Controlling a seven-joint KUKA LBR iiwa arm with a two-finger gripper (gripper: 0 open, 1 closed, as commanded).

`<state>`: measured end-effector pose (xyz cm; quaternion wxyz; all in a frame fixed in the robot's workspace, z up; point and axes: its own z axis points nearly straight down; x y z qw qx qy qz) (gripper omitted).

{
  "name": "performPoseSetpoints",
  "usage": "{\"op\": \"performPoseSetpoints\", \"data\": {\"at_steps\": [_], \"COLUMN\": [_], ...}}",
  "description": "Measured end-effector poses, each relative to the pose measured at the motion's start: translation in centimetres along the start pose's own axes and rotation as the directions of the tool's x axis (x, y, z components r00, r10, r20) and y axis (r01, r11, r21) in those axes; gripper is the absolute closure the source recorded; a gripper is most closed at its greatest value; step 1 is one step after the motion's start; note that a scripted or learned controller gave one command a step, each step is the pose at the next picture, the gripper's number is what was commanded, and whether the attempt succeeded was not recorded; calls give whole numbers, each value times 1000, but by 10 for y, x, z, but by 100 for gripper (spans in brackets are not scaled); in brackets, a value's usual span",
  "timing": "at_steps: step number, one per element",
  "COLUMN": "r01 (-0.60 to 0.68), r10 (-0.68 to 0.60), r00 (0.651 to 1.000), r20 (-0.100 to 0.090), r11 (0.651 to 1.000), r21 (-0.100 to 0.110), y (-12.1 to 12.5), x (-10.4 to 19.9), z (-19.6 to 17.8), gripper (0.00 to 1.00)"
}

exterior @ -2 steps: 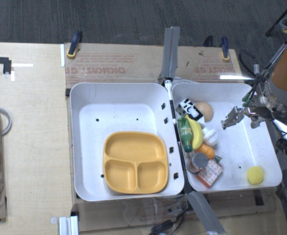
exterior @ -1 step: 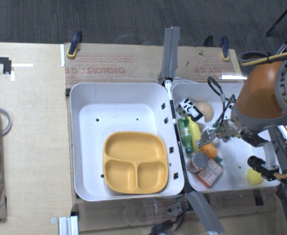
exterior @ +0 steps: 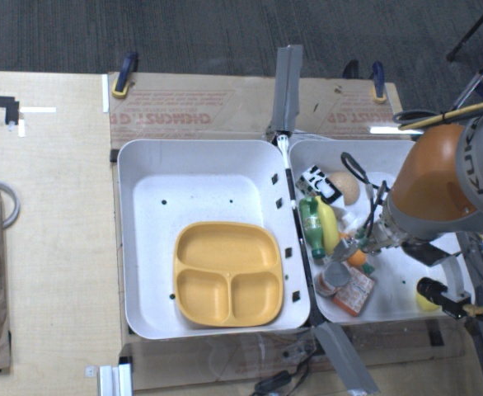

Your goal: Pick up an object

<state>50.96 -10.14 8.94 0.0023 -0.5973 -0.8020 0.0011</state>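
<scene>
Tabletop: pale wood surface carrying two shallow white bins side by side, with a cardboard sheet clamped under their far edge.
Left bin: holds one thing, a yellow three-compartment tray.
Right bin: holds a cluster of small items along its left half; the arm reaches in over its right side.
Arm: grey with an orange band above the wrist, covering the right part of the right bin and slanting down toward the item pile.
Yellow tray: lies flat in the near half of the left bin, well apart from the claw.
Green bottle: lies lengthwise against the right bin's left wall, left of the claw.
Banana: lies just beside the green bottle, on its right, between bottle and claw.
Claw: low over the pile, at a small orange item that lies just beneath it; whether the claw is open or closed cannot be told.
Red-and-white packet: lies near the bin's front edge, just below the claw.
</scene>
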Motion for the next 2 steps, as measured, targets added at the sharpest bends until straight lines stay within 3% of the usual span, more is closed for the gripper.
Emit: {"op": "performPoseSetpoints", "data": {"at_steps": [1, 2], "r01": [-5, -315], "r10": [5, 315], "r00": [1000, 949], "r20": [0, 3], "r11": [1000, 949], "r21": [1, -1], "y": [0, 47], "x": [-1, 69], "z": [-7, -128], "gripper": [100, 100]}}
